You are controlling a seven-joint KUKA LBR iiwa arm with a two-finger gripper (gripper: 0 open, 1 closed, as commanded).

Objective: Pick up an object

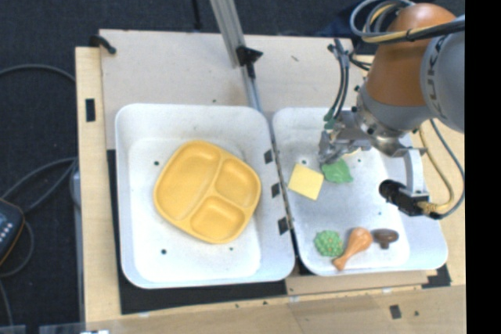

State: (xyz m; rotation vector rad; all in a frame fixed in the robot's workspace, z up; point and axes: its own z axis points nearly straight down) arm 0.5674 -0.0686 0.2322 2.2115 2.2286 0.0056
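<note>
The right bin (415,246) holds a yellow square block (306,182), a flat green leafy piece (339,172), a green broccoli-like lump (328,242), an orange drumstick (353,246) and a small brown piece (385,236). My gripper (333,152) hangs over the bin's upper middle, its tips just above and touching the upper left edge of the leafy piece. The yellow block lies a little to its lower left. The arm's orange band (407,59) and wrist cover the bin's upper right.
The left bin (133,168) carries a yellow three-compartment tray (207,190). A slanted metal post (223,4) rises behind the gap between the bins. A black cable fitting (399,197) hangs over the right bin's right side.
</note>
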